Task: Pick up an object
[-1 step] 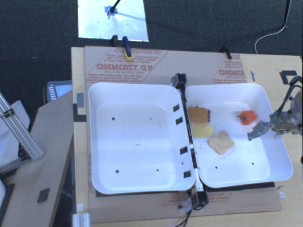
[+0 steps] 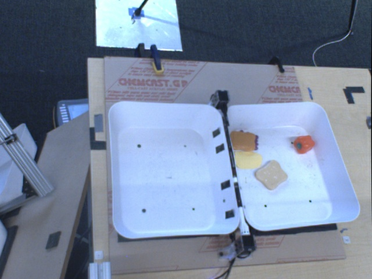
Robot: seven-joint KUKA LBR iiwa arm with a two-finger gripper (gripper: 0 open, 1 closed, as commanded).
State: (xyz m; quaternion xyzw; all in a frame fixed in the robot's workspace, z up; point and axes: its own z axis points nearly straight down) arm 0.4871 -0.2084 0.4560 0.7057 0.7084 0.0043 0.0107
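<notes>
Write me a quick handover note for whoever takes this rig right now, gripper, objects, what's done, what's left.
Gripper: not in frame.
Objects: all four lie in the right bin: orange-brown piece and yellow piece by the divider, tan toast-shaped piece near the middle, orange-red item toward the right wall.
Left bin sits alongside.
Done: nothing lifted.
Left: pick one up.

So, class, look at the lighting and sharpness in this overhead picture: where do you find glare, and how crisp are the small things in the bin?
In the camera view, the metal sheet beyond the bench glares pale; both white bins look bright and evenly lit with faint shadows; the orange toy, bread slice and yellow piece are soft-edged, their detail blurred.
</notes>
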